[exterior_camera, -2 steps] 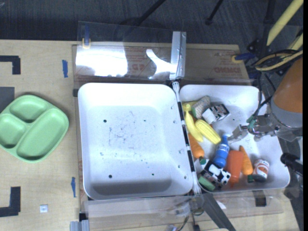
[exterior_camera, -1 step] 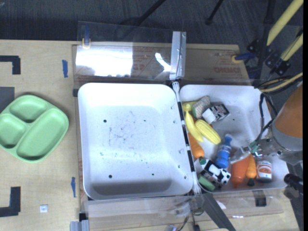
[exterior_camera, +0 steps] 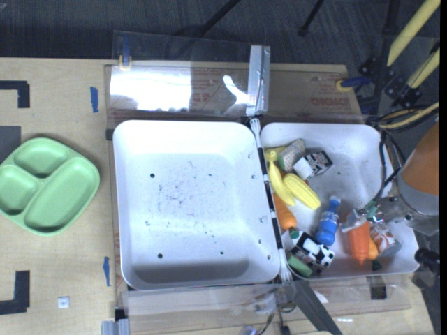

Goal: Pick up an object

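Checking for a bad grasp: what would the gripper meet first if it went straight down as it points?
Probably the orange toy carrot in the right bin, seemingly just below the gripper; depth is unclear.

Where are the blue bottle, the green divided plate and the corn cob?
blue bottle (exterior_camera: 328, 223): camera view, on the middle of its body.
green divided plate (exterior_camera: 70, 160): camera view, on its right rim.
corn cob (exterior_camera: 301, 190): camera view, on the middle of its yellow kernels.
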Controlling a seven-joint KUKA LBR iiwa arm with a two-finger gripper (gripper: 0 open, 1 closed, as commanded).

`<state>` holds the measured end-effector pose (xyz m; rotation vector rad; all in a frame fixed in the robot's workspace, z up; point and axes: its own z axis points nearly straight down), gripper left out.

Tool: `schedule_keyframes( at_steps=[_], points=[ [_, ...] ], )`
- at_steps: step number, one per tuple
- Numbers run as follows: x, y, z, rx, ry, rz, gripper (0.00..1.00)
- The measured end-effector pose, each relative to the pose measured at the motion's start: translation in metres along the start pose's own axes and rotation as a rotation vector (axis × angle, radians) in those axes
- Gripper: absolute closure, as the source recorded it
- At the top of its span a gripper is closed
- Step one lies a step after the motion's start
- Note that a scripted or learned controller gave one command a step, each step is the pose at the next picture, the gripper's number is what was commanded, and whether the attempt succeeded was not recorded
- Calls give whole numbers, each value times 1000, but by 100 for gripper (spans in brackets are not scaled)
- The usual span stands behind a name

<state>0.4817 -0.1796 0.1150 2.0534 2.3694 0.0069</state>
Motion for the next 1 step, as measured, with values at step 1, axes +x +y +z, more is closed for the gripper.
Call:
schedule_keyframes(
  at_steps=[1],
  points=[
    [87, 12, -134, 8, 1, 111, 100]
  ],
)
